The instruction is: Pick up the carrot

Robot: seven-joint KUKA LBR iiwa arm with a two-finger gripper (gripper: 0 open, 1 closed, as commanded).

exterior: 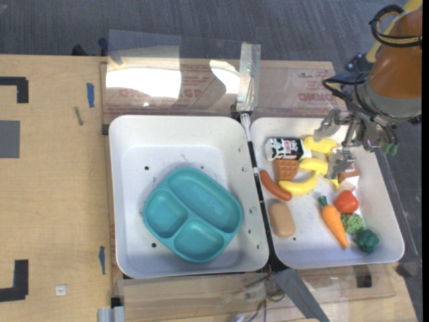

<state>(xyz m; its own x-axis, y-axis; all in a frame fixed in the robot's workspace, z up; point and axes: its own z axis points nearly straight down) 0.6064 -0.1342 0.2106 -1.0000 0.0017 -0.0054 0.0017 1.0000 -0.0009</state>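
Note:
The carrot (334, 225), orange with a green top, lies in the right bin (389, 210) towards its front right, tip pointing to the front. A red tomato (346, 201) touches its leafy end and a broccoli floret (365, 239) sits just to its right. My gripper (342, 161) hangs over the back right part of this bin, above the yellow bananas (305, 180) and behind the tomato. It is well apart from the carrot, roughly a hand's width behind it. Nothing hangs from the gripper.
The right bin also holds a red sausage (275, 185), a tan bread roll (282, 220), a black-and-white carton (283, 146) and a waffle-like piece (287, 168). A teal divided plate (193, 213) lies in the left bin (127, 180).

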